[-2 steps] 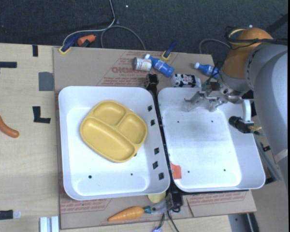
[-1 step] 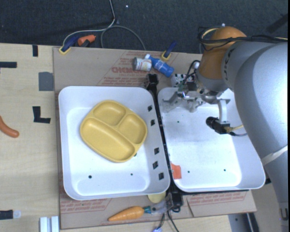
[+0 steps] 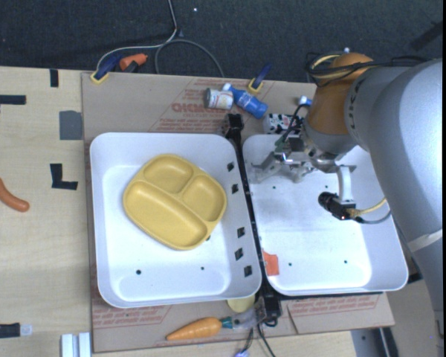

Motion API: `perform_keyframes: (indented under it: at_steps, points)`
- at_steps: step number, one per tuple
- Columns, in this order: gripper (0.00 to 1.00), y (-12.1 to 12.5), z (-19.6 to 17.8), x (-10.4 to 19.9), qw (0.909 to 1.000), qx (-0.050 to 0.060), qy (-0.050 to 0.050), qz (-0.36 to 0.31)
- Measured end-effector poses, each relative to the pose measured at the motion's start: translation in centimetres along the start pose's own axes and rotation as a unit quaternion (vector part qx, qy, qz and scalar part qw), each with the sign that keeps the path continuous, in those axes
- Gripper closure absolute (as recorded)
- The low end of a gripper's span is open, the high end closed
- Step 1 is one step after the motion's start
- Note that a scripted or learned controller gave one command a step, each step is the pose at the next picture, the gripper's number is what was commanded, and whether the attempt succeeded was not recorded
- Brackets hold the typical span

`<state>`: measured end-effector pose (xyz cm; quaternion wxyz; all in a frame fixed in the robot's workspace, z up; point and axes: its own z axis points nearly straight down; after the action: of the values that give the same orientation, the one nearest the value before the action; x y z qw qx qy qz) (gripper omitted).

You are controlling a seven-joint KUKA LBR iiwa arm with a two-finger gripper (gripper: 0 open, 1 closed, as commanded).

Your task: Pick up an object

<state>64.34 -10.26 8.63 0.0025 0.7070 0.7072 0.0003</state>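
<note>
I see the end effector [image 3: 286, 157] low over the right bin's [image 3: 357, 274] far-left corner; finger state I cannot tell. Nearest object, the yellow divided plate [image 3: 175, 199], lies leftward in the left bin [image 3: 111, 274], long axis diagonal.

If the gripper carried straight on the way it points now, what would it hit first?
Probably the bare floor of the right bin: the gripper points down over its upper left part. Depth is hard to judge from above.
</note>
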Motion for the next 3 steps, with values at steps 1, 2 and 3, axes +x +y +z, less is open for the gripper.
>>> perform_keyframes:
  at_steps: [1,2,3]
  points:
    - [0.00,2.6,0.1,0.8,1.0000,0.002,0.001,-0.001]
    - [0.00,-2.9,-0.1,0.6,1.0000,0.000,0.000,0.000]
    - [0.00,2.8,0.1,-0.5,1.0000,0.000,0.001,-0.002]
